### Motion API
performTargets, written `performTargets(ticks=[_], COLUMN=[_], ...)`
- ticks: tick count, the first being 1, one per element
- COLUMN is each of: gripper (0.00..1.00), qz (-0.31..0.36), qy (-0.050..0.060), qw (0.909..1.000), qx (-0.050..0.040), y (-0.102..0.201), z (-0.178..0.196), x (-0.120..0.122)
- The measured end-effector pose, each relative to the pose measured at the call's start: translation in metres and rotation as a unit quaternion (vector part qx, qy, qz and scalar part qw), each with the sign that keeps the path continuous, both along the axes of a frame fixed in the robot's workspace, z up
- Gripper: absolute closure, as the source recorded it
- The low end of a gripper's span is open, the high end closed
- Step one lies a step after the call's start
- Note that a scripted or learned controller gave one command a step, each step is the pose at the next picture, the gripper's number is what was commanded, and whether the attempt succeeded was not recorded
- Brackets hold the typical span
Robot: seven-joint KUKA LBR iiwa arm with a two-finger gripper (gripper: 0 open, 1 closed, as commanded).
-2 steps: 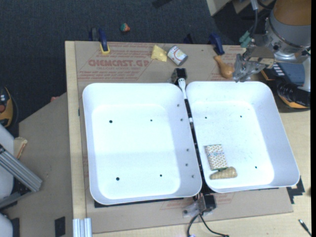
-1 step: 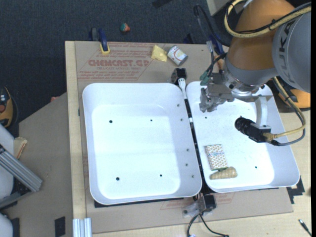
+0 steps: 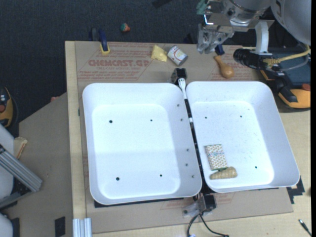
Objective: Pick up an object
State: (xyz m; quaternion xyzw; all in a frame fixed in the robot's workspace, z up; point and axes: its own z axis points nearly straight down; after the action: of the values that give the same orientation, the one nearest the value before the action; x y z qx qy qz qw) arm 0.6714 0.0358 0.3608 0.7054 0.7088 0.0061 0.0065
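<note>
A small patterned packet (image 3: 216,156) lies flat in the right bin (image 3: 266,107), near its front left corner. Just in front of it rests a tan cone-shaped piece (image 3: 223,173). My gripper (image 3: 211,44) hangs high at the top of the view, beyond the far rim of the right bin and well away from both objects. Nothing shows between its fingers.
The left bin (image 3: 98,112) sits beside the right one. On the board behind the bins lie a yellow wedge (image 3: 159,54), a small white box (image 3: 177,55), a brown wooden piece (image 3: 224,67) and a blue-yellow clamp (image 3: 103,42). Cables and tools crowd the far right.
</note>
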Motion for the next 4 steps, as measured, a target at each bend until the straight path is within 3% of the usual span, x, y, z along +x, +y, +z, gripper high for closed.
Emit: performTargets(ticks=[1,2,3,4], gripper=[1.00,1.00,1.00,1.00], qz=[0.001,0.001,-0.007,0.001], qy=[0.011,0.009,0.009,0.013], qw=[0.9999,1.0000,0.9999,0.9999], qx=[0.0009,0.0013,-0.0009,0.0005], y=[0.101,0.195,0.064,0.165], z=[-0.040,-0.070,-0.021,-0.132], x=[-0.006,-0.006,-0.020,-0.028])
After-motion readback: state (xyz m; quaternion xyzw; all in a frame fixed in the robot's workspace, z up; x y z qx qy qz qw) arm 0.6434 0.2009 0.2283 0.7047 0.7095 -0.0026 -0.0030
